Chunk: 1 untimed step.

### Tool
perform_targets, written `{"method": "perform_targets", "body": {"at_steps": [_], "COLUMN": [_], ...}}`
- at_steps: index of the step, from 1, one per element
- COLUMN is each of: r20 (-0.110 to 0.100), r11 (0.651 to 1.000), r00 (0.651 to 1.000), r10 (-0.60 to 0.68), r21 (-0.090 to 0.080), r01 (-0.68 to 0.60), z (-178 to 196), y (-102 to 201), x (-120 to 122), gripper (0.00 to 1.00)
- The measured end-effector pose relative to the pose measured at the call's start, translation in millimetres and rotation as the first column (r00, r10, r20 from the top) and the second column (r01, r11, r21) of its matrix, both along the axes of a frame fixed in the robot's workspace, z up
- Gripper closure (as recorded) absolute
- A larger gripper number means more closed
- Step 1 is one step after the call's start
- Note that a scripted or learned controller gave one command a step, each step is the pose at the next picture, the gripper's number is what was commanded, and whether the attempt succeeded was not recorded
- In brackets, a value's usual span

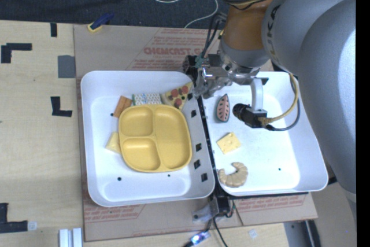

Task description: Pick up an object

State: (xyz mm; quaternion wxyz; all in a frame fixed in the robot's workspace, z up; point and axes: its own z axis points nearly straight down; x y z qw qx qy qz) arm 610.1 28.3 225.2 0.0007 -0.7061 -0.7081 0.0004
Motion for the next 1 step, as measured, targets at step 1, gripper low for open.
{"method": "perform_targets", "body": {"at_steps": [1], "r20": [0.000], "r11": [1.000], "r00": [1.000], "r10": [0.001], "r21": [0.001], "r01": [-0.001], "z": [3.3], "y": [14.7], "x": [11.2], "gripper": [1.00]}}
